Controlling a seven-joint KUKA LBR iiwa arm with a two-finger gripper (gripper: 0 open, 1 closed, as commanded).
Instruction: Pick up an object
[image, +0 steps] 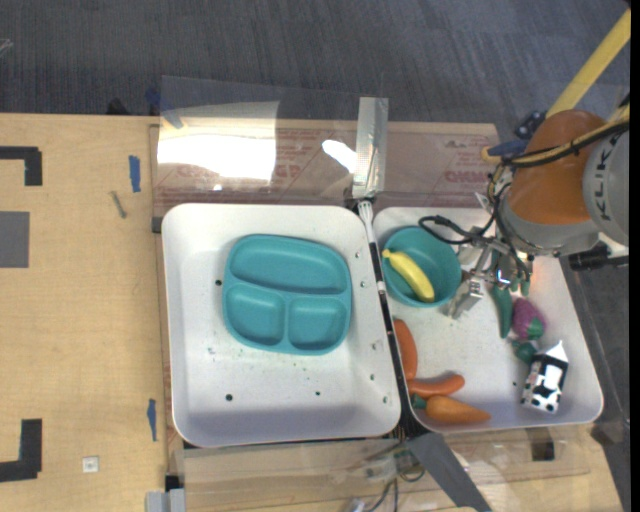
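Observation:
My gripper (482, 292) hangs over the right bin (580, 400), just right of a teal bowl (432, 256) that holds a yellow banana (410, 274). Its fingers stand open over bare bin floor, with nothing between them. A purple eggplant toy with a green stem (523, 320) lies just right of the gripper, apart from it. Further toward the front right sits a black-and-white cow toy (545, 385). Orange carrot-like pieces (440, 384) lie along the bin's left and front sides.
The left bin (190, 380) holds a teal divided plate (288, 292). A clear plastic sheet and a metal post (370, 150) stand behind the bins. The arm's orange band (550, 170) and cables hang over the right bin's back corner.

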